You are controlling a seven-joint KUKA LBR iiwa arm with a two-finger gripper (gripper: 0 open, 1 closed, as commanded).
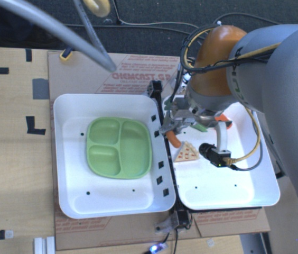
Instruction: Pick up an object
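Observation:
My gripper (173, 127) hangs low over the left side of the right bin (228, 194), close to the wall between the two bins. A small orange carrot-like piece (174, 140) pokes out just under it; the wrist hides whether it is touching that piece. A tan triangular pizza-slice toy (187, 153) lies flat on the bin floor just right of the carrot piece. Another orange piece (223, 120) shows beyond the wrist on the right.
A green divided plate (119, 146) lies in the left bin (70, 157). A black cable connector (212, 154) and yellow cable hang from the arm over the right bin. The grey arm covers the right bin's far side.

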